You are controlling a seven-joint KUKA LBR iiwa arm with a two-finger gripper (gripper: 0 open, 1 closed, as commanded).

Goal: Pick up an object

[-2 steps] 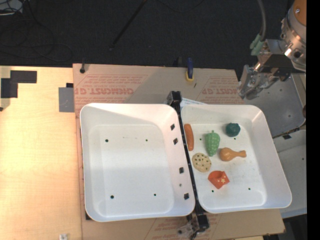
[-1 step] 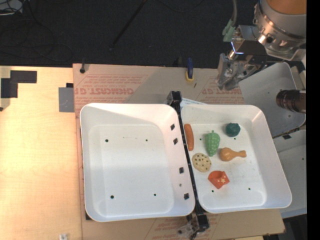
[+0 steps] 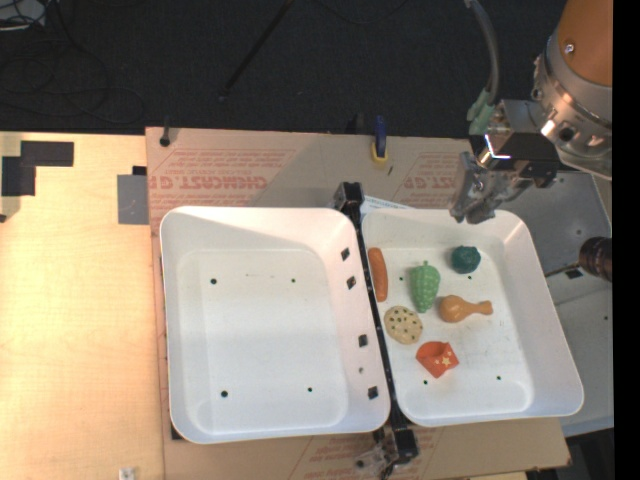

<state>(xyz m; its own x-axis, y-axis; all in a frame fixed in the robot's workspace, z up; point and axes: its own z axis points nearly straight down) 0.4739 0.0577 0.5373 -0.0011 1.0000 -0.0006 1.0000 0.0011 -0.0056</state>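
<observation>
The right bin (image 3: pixel 540 368) holds several toy foods. An orange sausage (image 3: pixel 378 273) lies near its left wall. Beside it are a green bumpy piece (image 3: pixel 426 286), a dark teal round piece (image 3: pixel 465 259), a tan drumstick shape (image 3: pixel 464 309), a speckled cookie (image 3: pixel 403 324) and a red block (image 3: pixel 437 358). My gripper (image 3: pixel 474 206) hangs above the bin's far edge, just up and right of the teal piece, apart from it. Nothing shows between its fingers.
The left bin (image 3: pixel 190 298) lies beside the right one, with a black clip strip (image 3: pixel 362 298) between them. Both rest on cardboard (image 3: pixel 250 173) over a wooden bench (image 3: pixel 70 318). A hose (image 3: pixel 488 38) runs down to the wrist.
</observation>
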